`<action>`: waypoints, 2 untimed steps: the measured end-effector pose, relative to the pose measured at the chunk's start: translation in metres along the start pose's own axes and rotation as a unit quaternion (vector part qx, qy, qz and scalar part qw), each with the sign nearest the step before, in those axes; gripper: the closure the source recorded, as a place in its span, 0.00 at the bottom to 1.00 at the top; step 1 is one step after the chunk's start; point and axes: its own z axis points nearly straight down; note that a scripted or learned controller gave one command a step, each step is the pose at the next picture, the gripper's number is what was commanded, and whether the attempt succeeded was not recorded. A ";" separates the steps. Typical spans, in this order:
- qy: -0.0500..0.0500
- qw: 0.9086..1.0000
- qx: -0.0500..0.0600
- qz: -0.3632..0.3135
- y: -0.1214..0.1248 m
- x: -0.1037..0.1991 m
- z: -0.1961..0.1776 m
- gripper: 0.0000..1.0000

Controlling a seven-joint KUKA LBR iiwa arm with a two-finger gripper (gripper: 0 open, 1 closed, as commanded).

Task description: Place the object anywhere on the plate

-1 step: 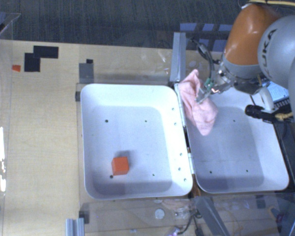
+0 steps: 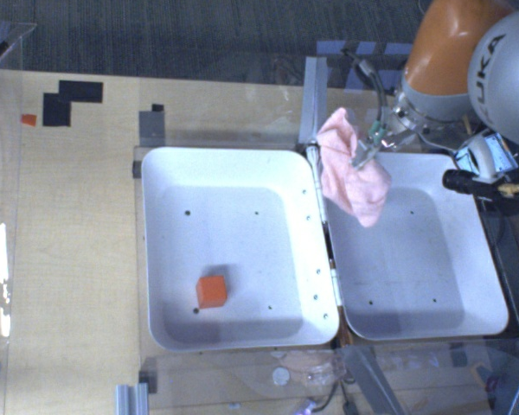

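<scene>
A crumpled pink cloth (image 2: pixel 350 187) hangs over the back left corner of the right bin (image 2: pixel 432 266), partly above the divider between the two bins. My gripper (image 2: pixel 364 155) comes down from the upper right and is shut on the cloth's upper right fold, so the cloth dangles from the fingers. In the left bin (image 2: pixel 242 197), a small orange block (image 2: pixel 212 291) lies near the front left, far from the gripper.
The arm's orange band and grey wrist (image 2: pixel 467 50) loom over the right bin's back edge, with black cables at the right. Metal brackets (image 2: pixel 313 93) stand behind the divider. Black and orange markers lie on the wooden bench (image 2: pixel 69 232) at the far left.
</scene>
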 end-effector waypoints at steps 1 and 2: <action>0.001 0.980 0.000 -0.199 -0.007 0.049 0.008 1.00; 0.001 0.921 -0.001 -0.391 -0.006 0.102 0.001 1.00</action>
